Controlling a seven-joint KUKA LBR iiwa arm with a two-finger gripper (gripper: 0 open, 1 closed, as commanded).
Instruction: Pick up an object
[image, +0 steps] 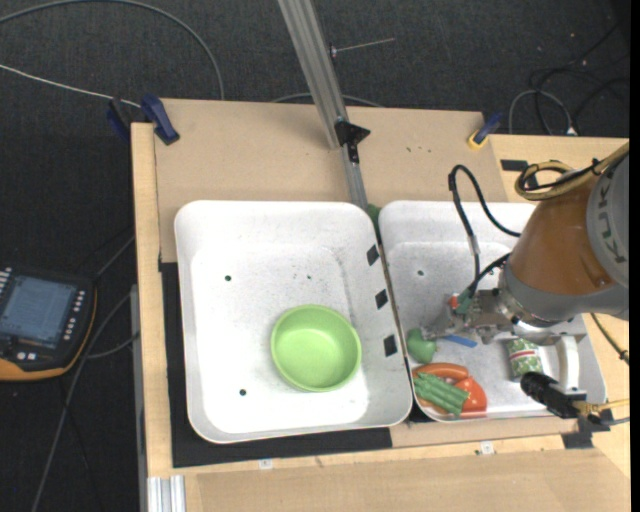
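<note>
A green bowl (316, 347) sits in the left bin (210, 240). In the right bin (420, 235), the gripper (445, 328) hangs low just above a small green object (421, 348); I cannot tell its opening or whether it touches. Red and green toys (450, 388) lie below.

2 white bins sit side by side on the bench (260, 160). The left bin (210, 260) holds a green bowl (316, 347). In the right bin (425, 240), the gripper (450, 325) hangs just beside a small green object (421, 348), with red and green items (450, 390) at the near edge.
</note>
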